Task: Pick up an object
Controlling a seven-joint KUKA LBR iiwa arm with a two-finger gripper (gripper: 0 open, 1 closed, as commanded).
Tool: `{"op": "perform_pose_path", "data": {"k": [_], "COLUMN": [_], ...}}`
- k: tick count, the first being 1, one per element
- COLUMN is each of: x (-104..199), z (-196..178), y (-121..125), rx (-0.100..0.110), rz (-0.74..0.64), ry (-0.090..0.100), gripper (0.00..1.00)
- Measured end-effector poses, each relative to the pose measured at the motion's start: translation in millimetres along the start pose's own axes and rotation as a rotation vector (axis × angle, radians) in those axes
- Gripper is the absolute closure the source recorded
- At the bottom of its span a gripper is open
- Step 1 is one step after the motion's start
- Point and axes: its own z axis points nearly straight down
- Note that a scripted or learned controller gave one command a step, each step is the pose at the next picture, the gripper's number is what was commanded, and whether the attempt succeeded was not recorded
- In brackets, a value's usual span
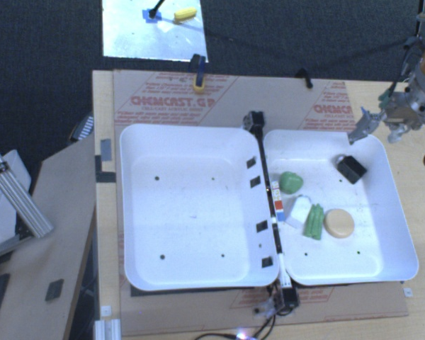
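The right bin (400, 253) holds several small objects. A black block (351, 168) lies near its back right corner. A round green piece (291, 183) rests near the divider, with a small white and blue item (298, 210) just in front of it. A green ridged object (314, 221) lies beside a round tan disc (339, 223). My gripper (377, 132) hangs above the bin's far right rim, up and to the right of the black block. It is open with nothing between its fingers (359, 130).
The left bin (131, 211) stands beside the right one, a black-clipped divider (265, 197) between them. Cardboard (219, 94) lies under both bins. A square metal sheet (152, 20) with a yellow item lies beyond the bench. A cable (382, 94) trails at the far right.
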Motion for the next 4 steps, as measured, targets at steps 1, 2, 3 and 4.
{"op": "perform_pose_path", "data": {"k": [1,2,3,4], "x": [0.1,30.7,96.5,184.0], "z": [-11.3,-186.2,-99.5,-145.1], "y": [1.0,27.8,18.8,-12.3], "rx": [-0.004,-0.020,0.006,-0.002], "rz": [-0.004,-0.006,-0.006,-0.009], "ry": [-0.001,-0.004,0.003,0.003], "gripper": [1.00,1.00,1.00,1.00]}}
